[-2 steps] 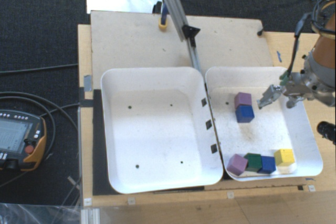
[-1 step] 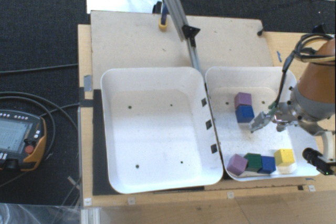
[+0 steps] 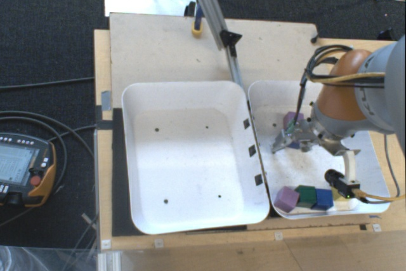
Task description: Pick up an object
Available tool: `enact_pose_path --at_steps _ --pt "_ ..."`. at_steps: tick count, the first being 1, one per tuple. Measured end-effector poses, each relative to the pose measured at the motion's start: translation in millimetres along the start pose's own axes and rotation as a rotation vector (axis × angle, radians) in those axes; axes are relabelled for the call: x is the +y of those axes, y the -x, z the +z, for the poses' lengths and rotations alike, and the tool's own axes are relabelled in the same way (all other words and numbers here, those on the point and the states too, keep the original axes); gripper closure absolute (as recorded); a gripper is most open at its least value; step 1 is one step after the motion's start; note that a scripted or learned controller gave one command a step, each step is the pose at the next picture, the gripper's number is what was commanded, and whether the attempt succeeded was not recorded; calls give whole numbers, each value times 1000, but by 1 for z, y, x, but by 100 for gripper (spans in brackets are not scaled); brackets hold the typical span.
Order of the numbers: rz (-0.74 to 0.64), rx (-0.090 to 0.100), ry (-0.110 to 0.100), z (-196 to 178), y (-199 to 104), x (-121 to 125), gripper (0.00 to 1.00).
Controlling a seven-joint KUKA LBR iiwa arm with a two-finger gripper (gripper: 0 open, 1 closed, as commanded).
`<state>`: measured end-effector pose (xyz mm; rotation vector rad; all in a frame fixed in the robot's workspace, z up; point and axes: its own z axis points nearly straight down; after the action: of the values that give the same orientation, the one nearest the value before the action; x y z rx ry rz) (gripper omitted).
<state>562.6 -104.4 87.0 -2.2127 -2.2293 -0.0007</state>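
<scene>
My gripper (image 3: 285, 139) is low inside the right bin (image 3: 266, 95), near its left wall. A small purple block (image 3: 292, 118) lies right behind it, partly covered by the gripper body. Whether the gripper touches that block cannot be made out. Along the front wall of the same bin sit a purple block (image 3: 287, 198), a dark green block (image 3: 306, 194) and a blue block (image 3: 323, 199), packed side by side.
The left bin (image 3: 136, 98) sits beside the right one, their walls meeting in the middle. A slanted metal pole (image 3: 212, 6) crosses above the bench at the back. A cable and black connector (image 3: 339, 187) hang off the wrist over the right bin's front.
</scene>
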Motion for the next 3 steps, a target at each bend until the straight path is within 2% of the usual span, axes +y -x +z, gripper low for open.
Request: enact_pose_path --at_steps 1,2,3 --pt "-2 0 8 -5 -23 60 0" --pt "7 -1 -1 -3 -17 32 0" --pt "4 -1 3 -15 -18 34 100"
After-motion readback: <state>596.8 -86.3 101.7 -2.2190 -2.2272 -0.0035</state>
